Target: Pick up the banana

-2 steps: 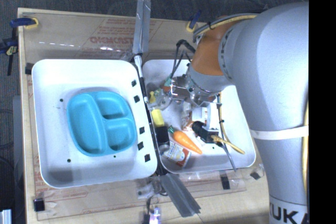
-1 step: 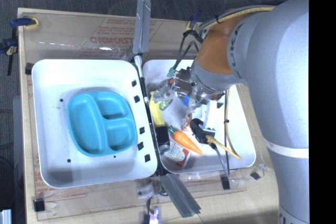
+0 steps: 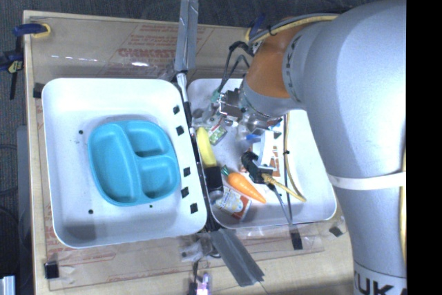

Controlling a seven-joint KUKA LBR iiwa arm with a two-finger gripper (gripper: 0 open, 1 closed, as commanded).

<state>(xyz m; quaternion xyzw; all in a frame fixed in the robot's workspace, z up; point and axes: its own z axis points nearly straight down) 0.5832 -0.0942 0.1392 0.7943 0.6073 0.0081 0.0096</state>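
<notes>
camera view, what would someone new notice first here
The big grey arm with its orange band fills the right side and reaches down over the right bin. In the left bin lies a bright blue divided tray. The right bin holds a clutter of small things: a yellow banana along its left wall and an orange carrot nearer the front.

Bench (image 3: 103, 45) with two white bins parked on it.
The left bin (image 3: 62, 148) and the right bin (image 3: 314, 183) are set side by side, pretty much touching, and red printed lettering (image 3: 148, 50) can be made out on the bench top behind them.
</notes>
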